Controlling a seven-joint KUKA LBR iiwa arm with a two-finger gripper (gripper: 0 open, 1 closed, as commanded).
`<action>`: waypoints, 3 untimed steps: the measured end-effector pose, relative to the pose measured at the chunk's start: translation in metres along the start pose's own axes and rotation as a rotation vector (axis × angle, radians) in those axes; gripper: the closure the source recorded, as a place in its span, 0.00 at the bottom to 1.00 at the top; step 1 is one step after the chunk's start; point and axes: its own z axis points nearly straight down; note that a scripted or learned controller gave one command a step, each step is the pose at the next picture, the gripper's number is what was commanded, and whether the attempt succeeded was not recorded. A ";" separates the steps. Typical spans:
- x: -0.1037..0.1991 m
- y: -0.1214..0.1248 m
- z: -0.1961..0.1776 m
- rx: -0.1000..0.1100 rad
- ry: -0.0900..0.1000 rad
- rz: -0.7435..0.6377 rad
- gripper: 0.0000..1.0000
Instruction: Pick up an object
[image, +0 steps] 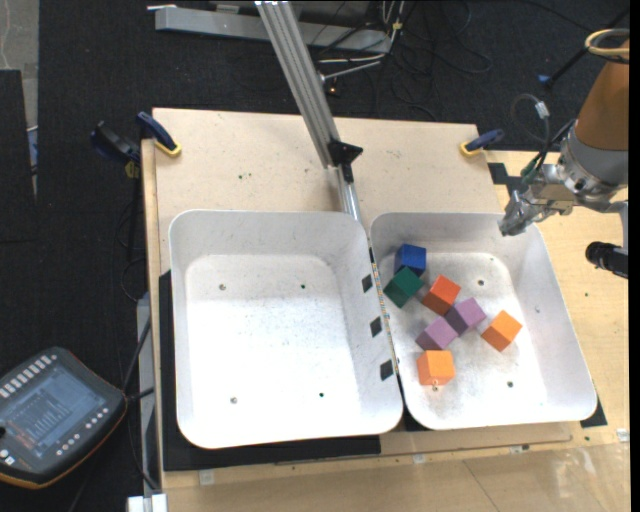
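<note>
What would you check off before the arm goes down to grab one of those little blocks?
1. Blocks present in the right bin: ok, seven of them.
2. A block standing free to grab: ok, the orange block at the right sits a little apart.
3. Crowded blocks: not ok, the blue block and green block touch.
4. Claw over a block: not ok, it sits at the bin's far right rim.
5. Claw open: cannot tell.
6. Claw carrying nothing: cannot tell.
</note>
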 end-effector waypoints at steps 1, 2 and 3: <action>0.000 0.001 0.001 0.005 0.001 -0.001 1.00; 0.052 -0.023 0.004 0.009 0.005 -0.004 1.00; 0.110 -0.032 -0.008 0.007 0.005 -0.006 1.00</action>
